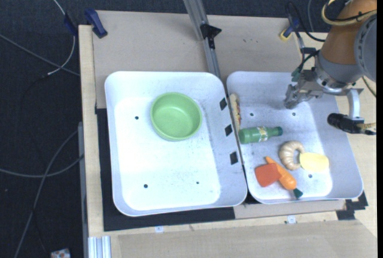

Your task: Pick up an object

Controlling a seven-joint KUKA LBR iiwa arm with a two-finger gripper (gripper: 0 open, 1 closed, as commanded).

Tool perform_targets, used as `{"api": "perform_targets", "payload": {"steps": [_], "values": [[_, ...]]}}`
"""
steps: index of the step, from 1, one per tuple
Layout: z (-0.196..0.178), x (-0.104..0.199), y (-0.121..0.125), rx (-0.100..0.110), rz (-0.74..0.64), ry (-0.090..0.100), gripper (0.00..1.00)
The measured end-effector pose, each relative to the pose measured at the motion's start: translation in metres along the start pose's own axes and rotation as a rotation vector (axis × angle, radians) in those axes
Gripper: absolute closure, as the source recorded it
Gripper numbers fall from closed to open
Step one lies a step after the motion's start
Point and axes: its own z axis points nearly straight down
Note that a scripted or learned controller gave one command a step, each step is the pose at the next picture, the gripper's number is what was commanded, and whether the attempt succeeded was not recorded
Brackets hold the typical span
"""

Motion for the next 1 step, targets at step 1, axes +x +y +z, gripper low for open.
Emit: {"api": "perform_targets", "payload": {"steps": [1], "values": [[-0.0483, -0.0052, 0.0051, -0.014, 0.000, -0.006, 1.00]]}}
